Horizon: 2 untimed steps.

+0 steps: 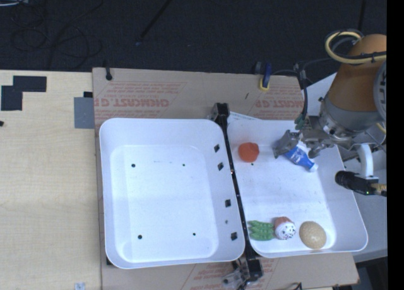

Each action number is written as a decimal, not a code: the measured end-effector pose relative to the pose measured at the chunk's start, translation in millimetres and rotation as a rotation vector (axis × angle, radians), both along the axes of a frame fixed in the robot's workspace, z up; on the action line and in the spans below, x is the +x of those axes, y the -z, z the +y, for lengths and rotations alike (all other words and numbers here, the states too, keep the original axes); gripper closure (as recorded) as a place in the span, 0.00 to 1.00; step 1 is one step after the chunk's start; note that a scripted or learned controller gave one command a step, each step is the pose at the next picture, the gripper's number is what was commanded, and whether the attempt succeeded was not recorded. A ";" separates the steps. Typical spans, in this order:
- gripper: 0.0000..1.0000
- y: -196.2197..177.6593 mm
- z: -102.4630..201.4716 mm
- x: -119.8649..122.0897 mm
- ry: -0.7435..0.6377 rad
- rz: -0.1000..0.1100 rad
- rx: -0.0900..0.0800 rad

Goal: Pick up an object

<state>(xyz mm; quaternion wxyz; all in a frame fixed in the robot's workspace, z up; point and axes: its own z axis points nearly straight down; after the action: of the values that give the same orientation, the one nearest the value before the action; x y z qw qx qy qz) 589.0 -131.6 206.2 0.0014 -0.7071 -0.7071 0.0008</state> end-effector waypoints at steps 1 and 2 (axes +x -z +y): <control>1.00 -9.7 -0.5 -0.1 -0.001 0.002 0.001; 1.00 -18.9 -1.3 -0.3 0.000 0.003 0.001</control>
<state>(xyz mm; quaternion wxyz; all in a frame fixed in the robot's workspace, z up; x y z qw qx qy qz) 588.7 -133.0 225.1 0.0032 -0.7072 -0.7070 0.0015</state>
